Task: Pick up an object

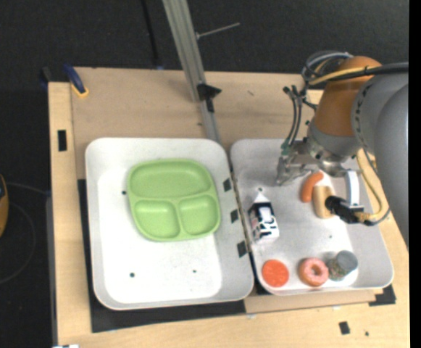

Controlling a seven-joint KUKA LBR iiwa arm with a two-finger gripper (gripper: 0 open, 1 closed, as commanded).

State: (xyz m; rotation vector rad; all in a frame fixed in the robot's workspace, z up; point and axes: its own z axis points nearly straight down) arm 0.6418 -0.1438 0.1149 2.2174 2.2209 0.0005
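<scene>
My gripper [291, 171] hangs over the upper part of the right bin [297, 227], its thin dark fingers pointing down-left, with nothing seen between them. Just right of it lies an orange and tan hot-dog-like toy [316, 191]. A small white and black carton [263, 219] lies near the bin's left side. Along the bin's front edge sit an orange-red round piece [274, 272], a pink donut [313, 272] and a grey cylinder [343, 264].
The left bin [109, 267] holds a green divided plate [172, 198]. A grey metal post [188, 56] leans in from the back, ending between the bins. The arm's grey body and orange band [340, 107] cover the right bin's upper right corner.
</scene>
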